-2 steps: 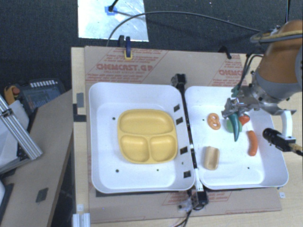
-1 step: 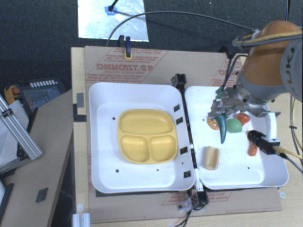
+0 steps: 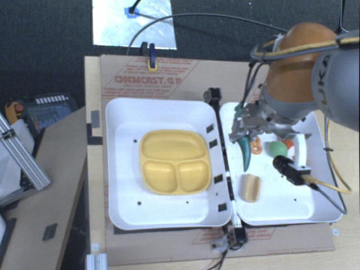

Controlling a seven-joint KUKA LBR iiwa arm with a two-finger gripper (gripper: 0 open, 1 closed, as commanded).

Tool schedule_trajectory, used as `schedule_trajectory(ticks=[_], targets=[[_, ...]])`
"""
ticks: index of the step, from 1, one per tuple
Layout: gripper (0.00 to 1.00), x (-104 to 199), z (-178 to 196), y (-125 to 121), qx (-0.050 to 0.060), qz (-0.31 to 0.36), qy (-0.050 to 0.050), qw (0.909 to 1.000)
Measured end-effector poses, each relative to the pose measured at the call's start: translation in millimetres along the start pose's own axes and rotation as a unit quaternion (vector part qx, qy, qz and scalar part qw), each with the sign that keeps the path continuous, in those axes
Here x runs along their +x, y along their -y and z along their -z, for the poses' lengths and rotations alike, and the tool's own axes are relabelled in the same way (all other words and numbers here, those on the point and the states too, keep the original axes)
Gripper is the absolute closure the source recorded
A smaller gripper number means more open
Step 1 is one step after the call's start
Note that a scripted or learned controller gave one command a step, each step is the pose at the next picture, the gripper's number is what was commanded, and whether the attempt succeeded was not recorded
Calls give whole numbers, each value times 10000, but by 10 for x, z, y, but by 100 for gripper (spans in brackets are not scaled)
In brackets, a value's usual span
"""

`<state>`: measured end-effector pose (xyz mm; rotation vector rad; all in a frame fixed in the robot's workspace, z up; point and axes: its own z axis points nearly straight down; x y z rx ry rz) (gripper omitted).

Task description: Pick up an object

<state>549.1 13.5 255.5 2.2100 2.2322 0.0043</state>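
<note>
My gripper (image 3: 241, 130) hangs over the left part of the right bin (image 3: 281, 207), under the grey wrist with its orange band. A teal, pepper-shaped object (image 3: 246, 153) starts right at the gripper's tip and tapers toward the front. Whether it is held or lies on the bin floor cannot be told. Just right of it are a small orange ring (image 3: 256, 147), a green ball (image 3: 277, 148), a red-orange piece (image 3: 289, 143) and a white piece (image 3: 301, 151). A tan cylinder (image 3: 251, 188) lies nearer the front.
The left bin (image 3: 121, 151) holds a yellow divided tray (image 3: 173, 162) in its middle. A black divider with clips (image 3: 220, 151) runs between the two bins. The front right floor of the right bin is bare white.
</note>
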Motion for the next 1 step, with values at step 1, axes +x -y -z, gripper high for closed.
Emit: schedule_trajectory(ticks=[1], targets=[[100,574,-18,-47,1,-1,-1,10000]])
